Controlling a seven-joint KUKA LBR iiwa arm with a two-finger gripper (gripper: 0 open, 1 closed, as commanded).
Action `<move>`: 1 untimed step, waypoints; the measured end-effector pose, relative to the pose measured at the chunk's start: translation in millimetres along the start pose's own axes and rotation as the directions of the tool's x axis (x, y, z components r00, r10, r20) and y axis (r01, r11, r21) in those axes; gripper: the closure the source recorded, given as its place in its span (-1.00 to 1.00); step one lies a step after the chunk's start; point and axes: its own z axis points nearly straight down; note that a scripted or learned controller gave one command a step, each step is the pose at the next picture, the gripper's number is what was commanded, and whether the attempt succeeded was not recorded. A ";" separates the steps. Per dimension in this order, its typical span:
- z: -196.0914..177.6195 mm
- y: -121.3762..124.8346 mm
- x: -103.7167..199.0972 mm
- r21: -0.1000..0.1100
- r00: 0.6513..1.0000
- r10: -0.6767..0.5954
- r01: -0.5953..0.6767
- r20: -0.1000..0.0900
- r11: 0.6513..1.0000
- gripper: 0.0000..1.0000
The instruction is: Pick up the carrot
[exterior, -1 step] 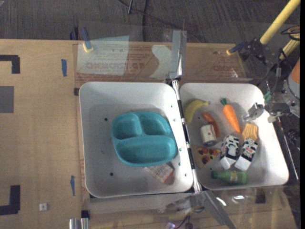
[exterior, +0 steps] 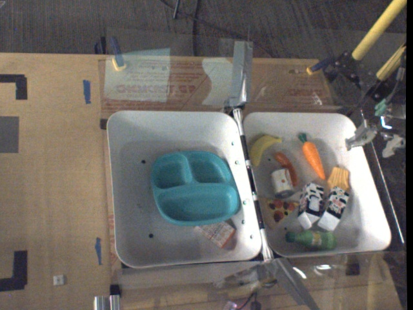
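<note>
The carrot (exterior: 313,159) lies in the right bin (exterior: 374,199), between a banana (exterior: 263,147) and the far wall, above two milk cartons (exterior: 324,206). The tool (exterior: 371,131), at the bin's right rim, is blurred and partly cut off.

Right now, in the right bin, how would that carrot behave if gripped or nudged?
The carrot looks like rigid toy plastic, so probably stiff and light. Its tapered, rounded body may roll or slip from a squeeze. It lies apart from neighbours, so a nudge would likely slide it.
</note>
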 end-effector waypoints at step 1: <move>145.4 35.5 31.9 0.000 0.998 -0.061 0.061 -0.001 0.998 -1.00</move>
